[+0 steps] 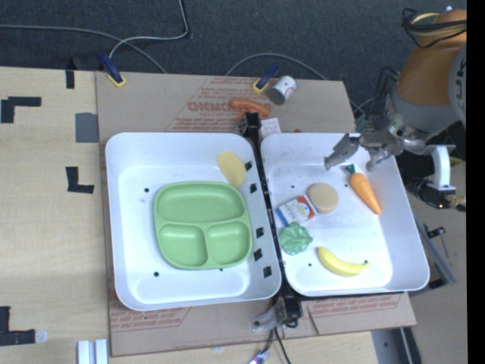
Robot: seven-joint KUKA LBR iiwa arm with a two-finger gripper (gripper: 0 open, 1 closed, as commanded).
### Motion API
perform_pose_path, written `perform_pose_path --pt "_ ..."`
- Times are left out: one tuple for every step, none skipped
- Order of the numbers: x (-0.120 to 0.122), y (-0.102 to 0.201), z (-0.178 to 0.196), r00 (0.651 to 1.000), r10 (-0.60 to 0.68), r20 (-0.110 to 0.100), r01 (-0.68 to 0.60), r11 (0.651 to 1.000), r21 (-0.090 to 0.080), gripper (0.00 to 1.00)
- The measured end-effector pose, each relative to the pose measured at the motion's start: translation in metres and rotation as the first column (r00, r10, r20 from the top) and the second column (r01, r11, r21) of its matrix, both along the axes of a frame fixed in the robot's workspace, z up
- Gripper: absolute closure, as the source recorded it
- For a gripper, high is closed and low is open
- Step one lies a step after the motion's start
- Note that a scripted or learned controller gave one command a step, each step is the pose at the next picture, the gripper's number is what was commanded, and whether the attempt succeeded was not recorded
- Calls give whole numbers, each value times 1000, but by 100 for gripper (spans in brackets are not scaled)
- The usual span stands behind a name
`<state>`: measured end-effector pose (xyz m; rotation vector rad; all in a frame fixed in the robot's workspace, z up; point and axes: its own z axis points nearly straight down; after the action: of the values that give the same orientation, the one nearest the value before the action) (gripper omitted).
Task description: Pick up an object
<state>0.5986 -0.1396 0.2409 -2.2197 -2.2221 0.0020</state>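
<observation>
**Gripper hanging open above the right bin, beside the carrot**

You are looking down at a slant on two shallow white bins set side by side on a cardboard sheet over a wooden bench. Your arm point(432, 74), grey with an orange band above the wrist, reaches in from the right. Its gripper point(356, 155) sits over the upper right part of the right bin point(394, 275), and the two fingers are spread apart with nothing between them. One finger point(339, 153) points left and down; the other sits just above the carrot's green end.

In the right bin you have five things to choose from. An orange carrot point(367, 191) lies on a slant just below the gripper, its green top nearest the fingers (whether finger and carrot touch cannot be told). Left of the carrot is a round tan cookie point(323, 197). Just left of that lies a small red, white and blue carton point(295, 210), and directly below it a green leafy vegetable point(295, 238). A yellow banana point(340, 262) lies near the bin's lower edge, apart from the others.

The left bin point(125, 203) holds a green divided plate point(203, 224) with three compartments, and a pale yellow piece point(232, 167) rests near the upper right corner.

Beyond the bins, on the cardboard, lie an orange sausage-shaped item point(249, 106) and a small grey cylinder point(282, 89).
</observation>
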Motion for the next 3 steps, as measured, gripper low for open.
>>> perform_pose_path --pt "37 -76 -35 1000 -1 -1 1 1000 -1 0" --pt "42 -84 -154 1000 0 5 0 1000 -2 0" --pt "43 -84 -144 1000 2 7 -2 1000 -6 100"
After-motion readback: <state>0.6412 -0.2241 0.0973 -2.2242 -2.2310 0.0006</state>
